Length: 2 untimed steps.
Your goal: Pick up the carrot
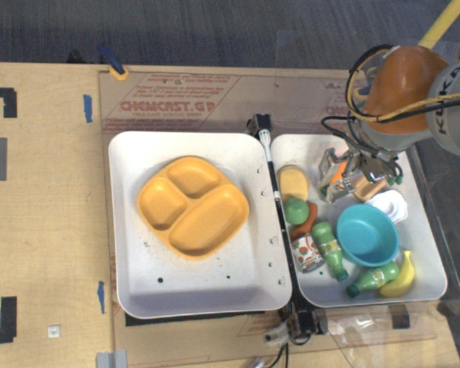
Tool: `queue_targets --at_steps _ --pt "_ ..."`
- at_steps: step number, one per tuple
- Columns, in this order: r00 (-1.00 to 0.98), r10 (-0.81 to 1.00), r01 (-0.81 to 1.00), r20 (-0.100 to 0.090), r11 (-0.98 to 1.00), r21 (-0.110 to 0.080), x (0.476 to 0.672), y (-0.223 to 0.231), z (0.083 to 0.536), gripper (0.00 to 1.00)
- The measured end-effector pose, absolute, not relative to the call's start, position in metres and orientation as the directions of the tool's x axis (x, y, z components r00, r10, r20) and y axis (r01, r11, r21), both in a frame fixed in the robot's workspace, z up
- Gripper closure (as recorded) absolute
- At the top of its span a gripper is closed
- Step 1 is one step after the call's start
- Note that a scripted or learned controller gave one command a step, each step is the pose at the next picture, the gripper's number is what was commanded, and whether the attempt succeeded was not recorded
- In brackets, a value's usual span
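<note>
The carrot lies in the right bin, a short orange-red body with a round green top at its left end, close to the divider between the bins. My gripper hangs low over the back of the same bin, to the right of the carrot and a little behind it, clearly apart from it. A small orange patch shows amid the gripper's metal parts, and I cannot make out what it is. The grey arm with its orange band rises behind the gripper.
Crowding the right bin are a tan block, a teal bowl, a white piece, a red-and-white can, two green bottles and a banana. The left bin holds a yellow divided plate.
</note>
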<state>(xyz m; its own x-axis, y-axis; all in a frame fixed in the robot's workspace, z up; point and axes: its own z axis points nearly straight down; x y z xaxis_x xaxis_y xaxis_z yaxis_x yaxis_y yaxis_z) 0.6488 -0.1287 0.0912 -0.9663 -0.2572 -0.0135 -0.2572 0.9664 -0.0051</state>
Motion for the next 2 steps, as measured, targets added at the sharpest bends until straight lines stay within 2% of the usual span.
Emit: queue_targets --at_steps 1,2 --pt "-0.966 -0.257 -0.257 -0.01 0.966 -0.003 0.648 -0.128 0.089 0.0" --pt "-0.997 -0.073 -0.073 -0.011 0.997 0.0 0.623 -0.163 0.089 0.0"
